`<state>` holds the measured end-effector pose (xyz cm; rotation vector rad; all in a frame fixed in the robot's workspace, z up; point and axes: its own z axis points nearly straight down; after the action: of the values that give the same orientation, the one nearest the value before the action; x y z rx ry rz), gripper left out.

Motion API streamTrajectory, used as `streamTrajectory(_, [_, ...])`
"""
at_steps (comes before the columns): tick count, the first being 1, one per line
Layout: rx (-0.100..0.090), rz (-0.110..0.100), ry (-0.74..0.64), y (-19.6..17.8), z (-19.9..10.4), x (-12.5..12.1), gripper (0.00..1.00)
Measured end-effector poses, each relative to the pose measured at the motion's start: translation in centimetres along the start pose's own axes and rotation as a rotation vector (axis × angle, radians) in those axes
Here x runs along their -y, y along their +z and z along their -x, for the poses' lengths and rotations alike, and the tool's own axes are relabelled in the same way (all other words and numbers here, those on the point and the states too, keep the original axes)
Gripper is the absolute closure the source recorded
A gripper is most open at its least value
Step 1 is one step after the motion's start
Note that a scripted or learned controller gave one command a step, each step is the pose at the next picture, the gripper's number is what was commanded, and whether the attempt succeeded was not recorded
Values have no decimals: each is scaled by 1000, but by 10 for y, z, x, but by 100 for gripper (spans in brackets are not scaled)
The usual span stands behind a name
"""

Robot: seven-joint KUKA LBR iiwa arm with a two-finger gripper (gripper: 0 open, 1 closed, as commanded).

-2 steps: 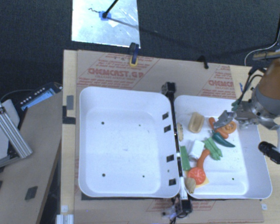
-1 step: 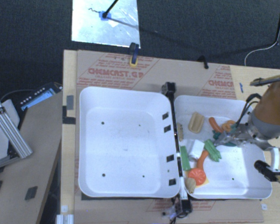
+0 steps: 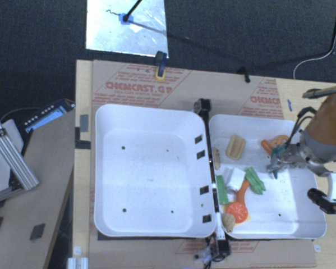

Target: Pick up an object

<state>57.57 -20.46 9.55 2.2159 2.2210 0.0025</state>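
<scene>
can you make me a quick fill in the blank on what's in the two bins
The toys lie in the ___ bin.
The orange spoon lies toward that bin's ___ edge.
The gripper hangs over the ___ bin.
The tan block lies ___ of the gripper in the picture.

Missing words: right; front; right; left

Arm (image 3: 330,125) cut off at 3 o'clock edge; end effector (image 3: 276,166) fingertips too small to read; orange item (image 3: 273,144) partly hidden behind it.
</scene>
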Motion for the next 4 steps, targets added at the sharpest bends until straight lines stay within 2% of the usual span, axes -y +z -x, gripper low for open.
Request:
streamTrajectory(1, [0, 2, -5, 10, -15, -52, 100])
streamTrajectory(2, [-19, -48, -1, 8, -14, -87, 100])
streamTrajectory(3, [2, 6, 0, -96, 3, -95, 100])
streamTrajectory(4, [-1, -4, -3, -22, -34, -93, 100])
